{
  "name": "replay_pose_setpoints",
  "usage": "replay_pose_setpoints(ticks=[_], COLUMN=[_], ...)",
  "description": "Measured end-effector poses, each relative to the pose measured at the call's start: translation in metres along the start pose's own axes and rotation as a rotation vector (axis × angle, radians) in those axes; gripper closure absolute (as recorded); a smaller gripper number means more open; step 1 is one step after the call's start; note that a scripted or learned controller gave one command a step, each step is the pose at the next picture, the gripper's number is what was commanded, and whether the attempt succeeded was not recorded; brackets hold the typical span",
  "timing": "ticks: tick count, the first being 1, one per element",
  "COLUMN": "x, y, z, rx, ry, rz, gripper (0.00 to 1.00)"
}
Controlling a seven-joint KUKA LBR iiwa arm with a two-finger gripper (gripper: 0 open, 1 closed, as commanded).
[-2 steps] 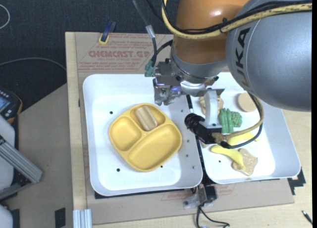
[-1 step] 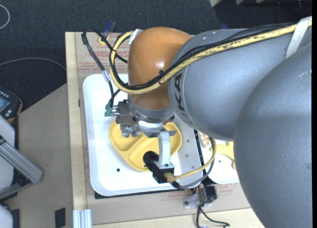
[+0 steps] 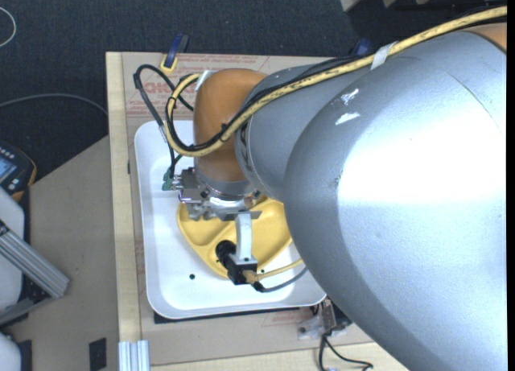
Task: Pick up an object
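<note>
A yellow, rounded object [image 3: 195, 231] lies in the middle of the left white bin [image 3: 154, 224]. My gripper [image 3: 216, 210] is directly over it, low in the bin, under the orange wrist band [image 3: 219, 120]. The wrist and the big grey arm cover the top and right part of the yellow object. Whether the gripper touches or holds the object is hidden from this angle.
A small dark speck [image 3: 191, 276] lies on the bin floor near its front left corner. The grey arm [image 3: 386, 184] hides everything to the right of the left bin. Bare bench [image 3: 72, 224] extends to the left of the bin.
</note>
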State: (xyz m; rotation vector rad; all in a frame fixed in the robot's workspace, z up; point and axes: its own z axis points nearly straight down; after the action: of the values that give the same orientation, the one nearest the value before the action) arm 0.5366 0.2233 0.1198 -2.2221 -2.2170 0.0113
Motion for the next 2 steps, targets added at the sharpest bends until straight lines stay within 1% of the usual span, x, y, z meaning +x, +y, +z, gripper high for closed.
replay_pose_setpoints(ticks=[1, 2], x=[-0.045, 0.003], y=[-0.058, -0.059], z=[-0.182, -0.281], rx=[-0.021, -0.02], ry=[0.01, 0.01], rz=[-0.002, -0.009], gripper=[1.0, 1.0])
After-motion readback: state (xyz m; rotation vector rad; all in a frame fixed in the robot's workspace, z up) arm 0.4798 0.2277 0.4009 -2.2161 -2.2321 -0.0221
